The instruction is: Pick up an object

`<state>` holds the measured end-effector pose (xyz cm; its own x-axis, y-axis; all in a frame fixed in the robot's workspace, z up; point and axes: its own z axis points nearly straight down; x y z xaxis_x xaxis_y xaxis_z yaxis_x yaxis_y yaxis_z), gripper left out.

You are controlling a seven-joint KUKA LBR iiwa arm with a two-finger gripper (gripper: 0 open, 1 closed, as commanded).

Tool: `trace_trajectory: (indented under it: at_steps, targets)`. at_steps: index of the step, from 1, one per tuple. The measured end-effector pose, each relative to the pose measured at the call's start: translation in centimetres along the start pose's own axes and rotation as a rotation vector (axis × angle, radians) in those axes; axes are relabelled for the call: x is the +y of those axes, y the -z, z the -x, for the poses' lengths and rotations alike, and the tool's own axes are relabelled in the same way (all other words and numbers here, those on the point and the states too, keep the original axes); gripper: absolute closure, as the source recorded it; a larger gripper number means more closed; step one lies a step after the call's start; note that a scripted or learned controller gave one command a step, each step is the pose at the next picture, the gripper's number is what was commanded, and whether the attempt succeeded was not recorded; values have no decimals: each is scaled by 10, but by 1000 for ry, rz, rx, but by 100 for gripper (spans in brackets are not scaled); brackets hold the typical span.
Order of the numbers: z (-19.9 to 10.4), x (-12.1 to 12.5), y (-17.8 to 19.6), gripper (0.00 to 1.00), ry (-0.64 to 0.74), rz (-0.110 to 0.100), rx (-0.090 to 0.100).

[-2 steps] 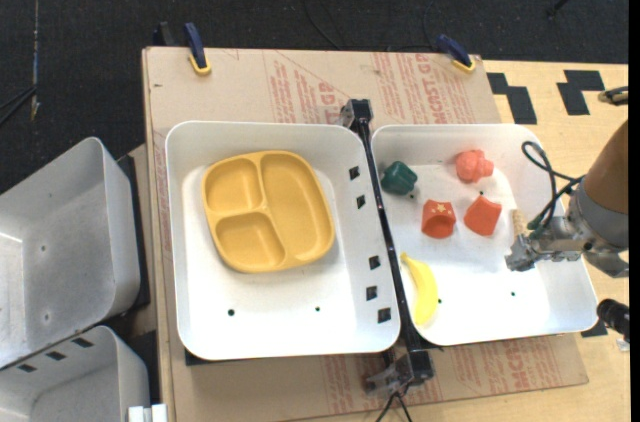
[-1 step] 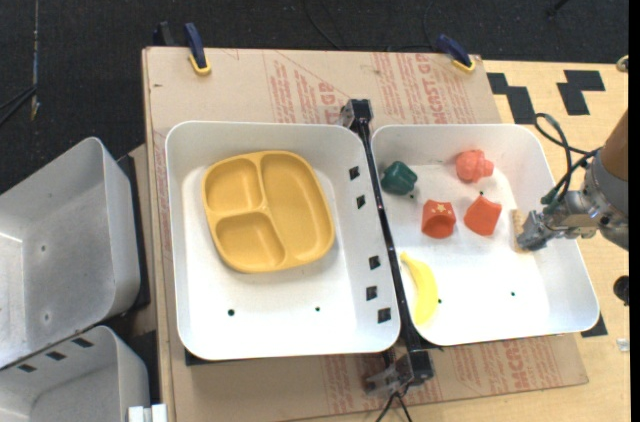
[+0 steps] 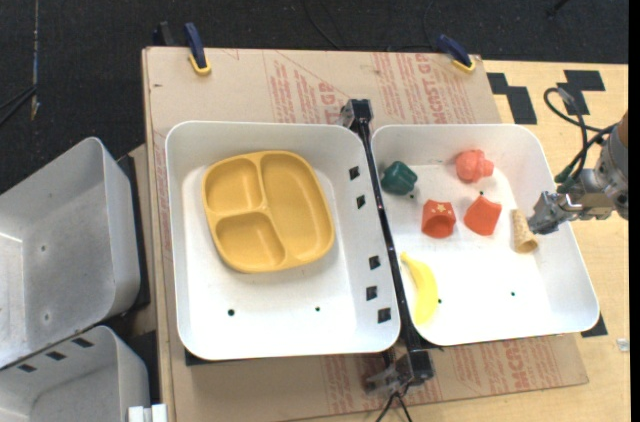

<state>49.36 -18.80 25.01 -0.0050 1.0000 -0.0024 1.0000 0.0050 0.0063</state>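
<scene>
On the tabletop [image 3: 260, 75], the left bin [image 3: 190, 310] holds a yellow divided plate [image 3: 268, 209]. The right bin [image 3: 560, 300] holds a banana [image 3: 423, 287], two red blocks [image 3: 438, 218], a pink toy [image 3: 473, 165], a green piece [image 3: 399, 176] and a cork [image 3: 523, 231]. The tool [image 3: 548, 214] hovers beside the cork; I cannot tell its opening. Nothing looks lifted yet.

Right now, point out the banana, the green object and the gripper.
banana [image 3: 423, 287]: camera view, middle of its yellow curve, right bin.
green object [image 3: 399, 177]: camera view, centre of its top, right bin.
gripper [image 3: 547, 215]: camera view, at its tip, over the right bin's right wall.
</scene>
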Motion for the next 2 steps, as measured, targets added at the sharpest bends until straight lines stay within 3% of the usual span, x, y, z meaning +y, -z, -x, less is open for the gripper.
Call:
trace_trajectory:
  at_steps: [1, 2]
  targets:
    - [0, 1, 36, 100, -1, -2, 0]
    - [-62, 2, 22, 100, 2, -7, 4]
